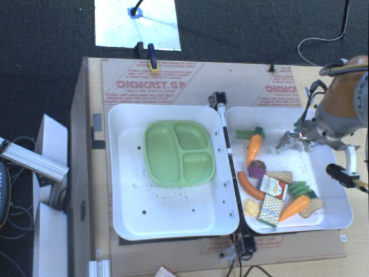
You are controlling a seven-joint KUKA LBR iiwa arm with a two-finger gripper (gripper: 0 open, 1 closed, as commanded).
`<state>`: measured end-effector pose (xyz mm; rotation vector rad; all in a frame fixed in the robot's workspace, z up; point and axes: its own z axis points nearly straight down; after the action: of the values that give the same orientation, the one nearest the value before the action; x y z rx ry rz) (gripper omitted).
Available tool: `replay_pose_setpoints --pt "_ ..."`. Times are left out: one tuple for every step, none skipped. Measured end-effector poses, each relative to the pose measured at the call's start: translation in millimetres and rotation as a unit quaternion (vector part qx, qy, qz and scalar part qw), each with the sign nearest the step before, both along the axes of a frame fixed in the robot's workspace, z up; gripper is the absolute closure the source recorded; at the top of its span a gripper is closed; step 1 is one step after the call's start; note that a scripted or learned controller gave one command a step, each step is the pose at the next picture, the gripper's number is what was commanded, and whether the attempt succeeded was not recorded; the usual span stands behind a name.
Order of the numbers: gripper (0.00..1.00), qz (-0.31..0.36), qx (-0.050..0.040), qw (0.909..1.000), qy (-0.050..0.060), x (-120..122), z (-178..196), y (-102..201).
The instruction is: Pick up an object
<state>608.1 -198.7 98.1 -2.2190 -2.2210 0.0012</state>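
Pick not started, nothing lifted yet.
Gripper point(295, 138) hovers over far right of right bin point(346, 209); can't tell its state. Toys, incl. carrot point(254, 149), lie piled nearer, untouched.

You get an evenly lit, fairly bright view, with the two white bins close to washed out: the left bin point(124, 212) keeps little surface detail beyond faint specks near its front edge. Shadows are soft and short, hugging the inner walls of the bins and the rim of the green tray point(179, 153). The pale sheet point(137, 15) beyond the bench's far edge carries mottled glare. The whole picture is slightly soft and grainy; the dark floor is noisy, and the print on the bench top point(173, 79) reads only in its large letters
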Motion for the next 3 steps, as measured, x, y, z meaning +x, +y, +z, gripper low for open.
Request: replay_pose_setpoints --pt "0.0 0.002 0.0002 1.0 -0.001 3 -14 86" --pt "0.0 0.002 -0.0024 1.0 0.003 59 -14 107" --pt "0.0 0.001 -0.0038 1.0 0.003 58 -14 111"
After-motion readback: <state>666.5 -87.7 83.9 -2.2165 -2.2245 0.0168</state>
